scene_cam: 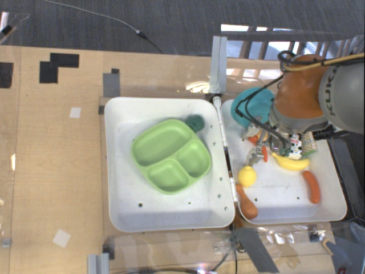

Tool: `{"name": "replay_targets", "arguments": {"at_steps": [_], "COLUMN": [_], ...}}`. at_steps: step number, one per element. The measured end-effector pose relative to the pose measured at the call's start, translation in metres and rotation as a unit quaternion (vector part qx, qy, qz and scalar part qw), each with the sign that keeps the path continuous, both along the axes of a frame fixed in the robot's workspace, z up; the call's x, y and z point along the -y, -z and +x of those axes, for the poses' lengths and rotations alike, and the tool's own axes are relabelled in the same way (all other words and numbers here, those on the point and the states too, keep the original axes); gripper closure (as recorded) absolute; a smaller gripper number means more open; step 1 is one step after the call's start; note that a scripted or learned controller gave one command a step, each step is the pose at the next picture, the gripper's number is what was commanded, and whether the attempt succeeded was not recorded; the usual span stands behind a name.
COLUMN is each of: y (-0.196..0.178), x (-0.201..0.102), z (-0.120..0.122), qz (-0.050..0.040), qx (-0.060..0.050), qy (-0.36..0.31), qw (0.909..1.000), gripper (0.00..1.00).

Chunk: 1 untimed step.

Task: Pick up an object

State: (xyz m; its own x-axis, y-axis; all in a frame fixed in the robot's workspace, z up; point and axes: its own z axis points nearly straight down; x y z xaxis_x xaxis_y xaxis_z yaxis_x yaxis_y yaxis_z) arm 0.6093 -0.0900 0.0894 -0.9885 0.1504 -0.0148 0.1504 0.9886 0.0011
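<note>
Wooden surface (57, 170) carries two white bins. Left of the right bin (331, 210) lies a green divided plate (171, 156). Inside that bin, the gripper (272, 147) hovers low above the yellow banana (292, 164), lemon (247, 176) and sausages (311, 186); nothing looks lifted yet, so the pick remains undone.

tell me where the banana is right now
In the camera view the banana lies in the right bin, just below the arm's wrist, with the lemon to its left and a sausage to its lower right.
</note>
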Motion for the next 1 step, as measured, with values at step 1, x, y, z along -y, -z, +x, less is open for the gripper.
{"name": "replay_targets", "arguments": {"at_steps": [1], "y": [0.0], "x": [-0.008], "z": [0.0029], "qz": [0.0011], "qx": [-0.001], "qy": [0.075], "qw": [0.9972], "gripper": [0.0]}}
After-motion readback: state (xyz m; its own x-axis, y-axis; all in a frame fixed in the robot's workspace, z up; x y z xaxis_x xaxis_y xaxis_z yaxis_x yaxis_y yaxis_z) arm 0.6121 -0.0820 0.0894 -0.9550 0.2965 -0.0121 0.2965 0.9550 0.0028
